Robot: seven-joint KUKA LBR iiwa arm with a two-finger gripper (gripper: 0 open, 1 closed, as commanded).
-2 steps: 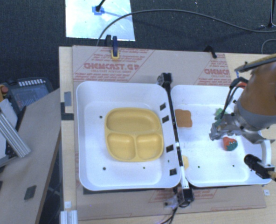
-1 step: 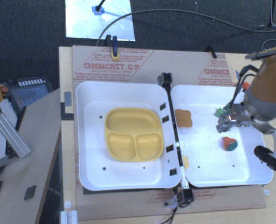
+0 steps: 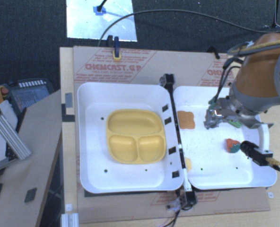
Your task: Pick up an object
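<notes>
In the right bin [image 3: 225, 178] lie an orange flat square piece [image 3: 186, 119] near the divider, a small orange and teal object [image 3: 232, 145] toward the right, and a pale yellow bit [image 3: 188, 163] by the divider's lower end. My gripper [image 3: 213, 118] hangs over the middle of this bin, just right of the orange square and up-left of the orange and teal object. A green thing [image 3: 235, 124] peeks out from beneath the wrist, mostly hidden.
The left bin [image 3: 90, 126] holds a yellow divided plate [image 3: 135, 135]. A black clipped divider [image 3: 173, 131] runs between the bins. The arm's bulky grey and orange body [image 3: 263, 74] covers the right bin's upper right corner.
</notes>
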